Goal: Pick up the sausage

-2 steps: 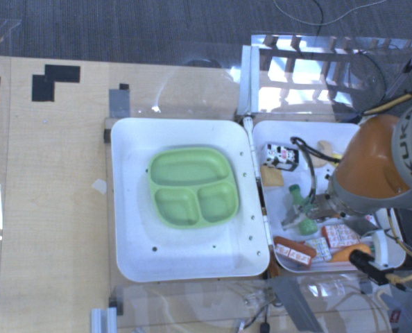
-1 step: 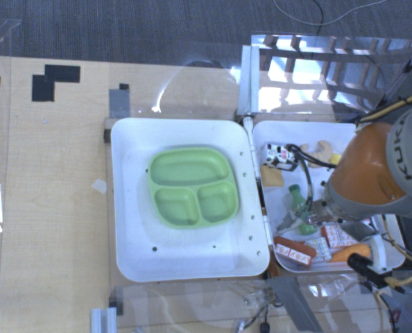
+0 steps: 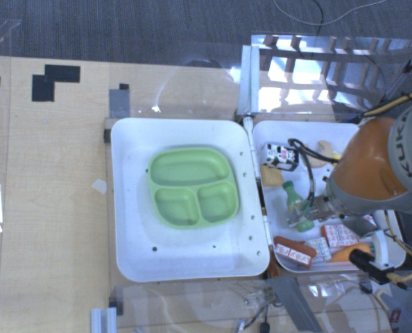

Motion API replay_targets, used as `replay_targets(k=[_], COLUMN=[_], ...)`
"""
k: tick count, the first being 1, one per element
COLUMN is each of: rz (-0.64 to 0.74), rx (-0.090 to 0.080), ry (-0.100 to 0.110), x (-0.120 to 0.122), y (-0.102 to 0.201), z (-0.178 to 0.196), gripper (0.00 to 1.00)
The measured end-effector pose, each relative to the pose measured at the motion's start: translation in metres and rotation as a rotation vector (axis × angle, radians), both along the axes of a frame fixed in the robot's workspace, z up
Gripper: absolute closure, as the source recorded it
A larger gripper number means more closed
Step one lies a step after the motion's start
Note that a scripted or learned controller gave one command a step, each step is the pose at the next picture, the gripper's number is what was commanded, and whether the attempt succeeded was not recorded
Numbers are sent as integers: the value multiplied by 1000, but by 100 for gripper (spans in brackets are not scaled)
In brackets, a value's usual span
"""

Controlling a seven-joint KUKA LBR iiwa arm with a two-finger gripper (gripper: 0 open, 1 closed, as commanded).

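From the camera view, I am reaching in from the right over the right-hand bin (image 3: 345, 127). My gripper (image 3: 310, 212) is hanging low among the clutter, just beside a green bottle (image 3: 291, 193). My orange wrist band is hiding much of it, so I cannot tell how wide it is standing or whether it has hold of anything.

The sausage (image 3: 293, 250) is lying near the bin's front left corner, a reddish-brown piece with a pale label. From my gripper it is sitting toward the front edge and slightly to the view's left, near but apart. Its long axis is running from the view's upper left to lower right, close to level, beside some red-and-white packets (image 3: 339, 235). I judge that I should be closing across its short width.
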State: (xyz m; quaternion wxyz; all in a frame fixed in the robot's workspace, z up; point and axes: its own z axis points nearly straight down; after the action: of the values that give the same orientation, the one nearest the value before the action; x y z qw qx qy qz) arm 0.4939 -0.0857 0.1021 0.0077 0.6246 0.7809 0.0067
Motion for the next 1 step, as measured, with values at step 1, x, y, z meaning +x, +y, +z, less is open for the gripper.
replay_targets(k=[1], rz=[139], rx=[-5], ry=[4], x=[-2], y=[-59], z=[-11], gripper=[100])
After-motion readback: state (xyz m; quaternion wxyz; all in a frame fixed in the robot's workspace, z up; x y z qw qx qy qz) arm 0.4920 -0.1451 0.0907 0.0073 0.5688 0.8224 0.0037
